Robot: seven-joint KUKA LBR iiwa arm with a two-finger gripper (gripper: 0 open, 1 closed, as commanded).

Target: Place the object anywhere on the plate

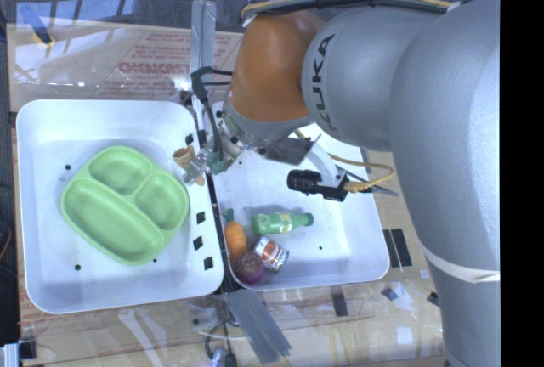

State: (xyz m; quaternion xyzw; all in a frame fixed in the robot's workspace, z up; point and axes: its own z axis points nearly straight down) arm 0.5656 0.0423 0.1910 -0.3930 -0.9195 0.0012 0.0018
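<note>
Up near the middle of the frame we see the hand hanging over the wall between the two white bins, and something small and tan sits at its tip; we cannot tell whether the hand is apart, together or clamped on that thing. Left of it, the green plate, with three compartments, lies in the left bin, well apart from the tan thing. In the right bin, toward the lower middle of the frame, we find a green bottle on its side, an orange carrot-like piece, a small can and a dark round thing, clustered close together.
</note>
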